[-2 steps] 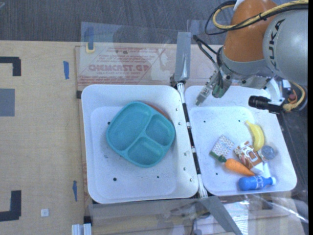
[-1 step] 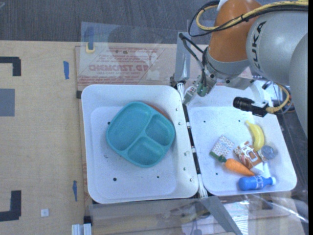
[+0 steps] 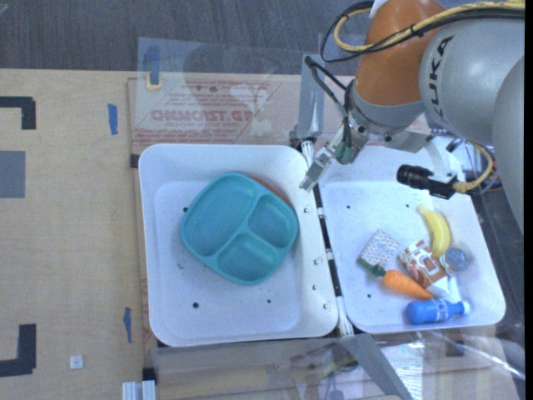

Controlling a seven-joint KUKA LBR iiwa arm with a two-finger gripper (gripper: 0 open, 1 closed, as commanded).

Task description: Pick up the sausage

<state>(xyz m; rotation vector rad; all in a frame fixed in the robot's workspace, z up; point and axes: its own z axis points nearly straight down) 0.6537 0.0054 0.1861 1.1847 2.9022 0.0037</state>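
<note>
Right bin (image 3: 491, 307): toys crowd its near right corner (far half bare); teal plate (image 3: 240, 227) fills left bin's (image 3: 158, 248) middle.

Robotics lab test cell, not a home or kitchen. Evidence: grey industrial arm with orange band (image 3: 416, 48) and exposed yellow cabling (image 3: 466, 11) over a pale plywood bench (image 3: 67, 248); black tape corner markers (image 3: 23, 111) and blue tape tabs (image 3: 112, 119) on the board; two shallow white plastic bins (image 3: 233, 323) side by side; clear acrylic sheet (image 3: 216, 65) behind; toy plastic food props, e.g. yellow banana (image 3: 436, 230), orange carrot (image 3: 405, 284).
</note>
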